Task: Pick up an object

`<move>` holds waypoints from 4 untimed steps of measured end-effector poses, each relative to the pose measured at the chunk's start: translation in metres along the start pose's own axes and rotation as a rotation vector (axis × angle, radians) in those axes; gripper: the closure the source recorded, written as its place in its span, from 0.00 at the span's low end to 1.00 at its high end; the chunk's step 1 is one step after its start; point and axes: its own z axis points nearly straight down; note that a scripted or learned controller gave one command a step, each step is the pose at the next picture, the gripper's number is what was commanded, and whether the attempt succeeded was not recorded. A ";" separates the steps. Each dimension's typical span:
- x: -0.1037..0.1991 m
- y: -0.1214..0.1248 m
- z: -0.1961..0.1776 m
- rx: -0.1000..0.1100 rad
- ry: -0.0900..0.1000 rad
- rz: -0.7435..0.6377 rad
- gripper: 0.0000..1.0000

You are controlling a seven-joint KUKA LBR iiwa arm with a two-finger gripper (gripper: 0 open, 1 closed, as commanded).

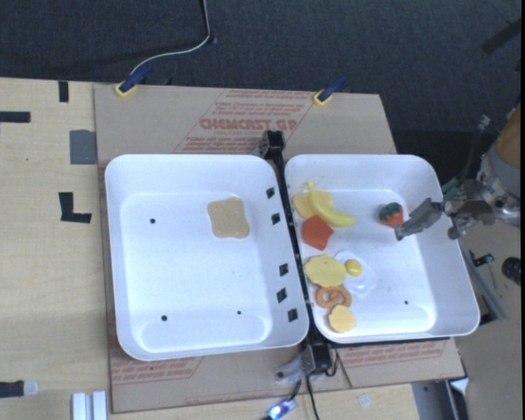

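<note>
My gripper point(434, 224) hangs over the right side of the right bin point(437, 315). It stands open, with nothing between its fingers. The left fingertip point(406, 229) is just right of a small red and green toy fruit point(389, 213), close to it. Along the bin's left side lie a yellow banana point(322, 206), a red block point(317, 232), a yellow lumpy piece point(325, 270), a small yellow ball point(353, 267), a pretzel point(334, 297) and a yellow chip point(341, 320). A slice of bread point(228, 218) lies in the left bin point(131, 322).
A black clip strip point(283, 234) joins the two bins along the middle. Both bins rest on a cardboard sheet point(245, 121) on the wooden bench. The arm's wrist point(499, 195) reaches in from the right edge.
</note>
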 end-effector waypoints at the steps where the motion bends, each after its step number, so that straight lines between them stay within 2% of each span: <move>1: 0.065 0.002 0.110 0.007 0.004 -0.004 0.00; 2: 0.070 -0.020 0.190 0.000 -0.001 0.000 0.00; 3: 0.069 -0.018 0.175 -0.004 -0.002 0.002 1.00; 4: 0.069 -0.018 0.176 -0.002 -0.002 0.002 0.00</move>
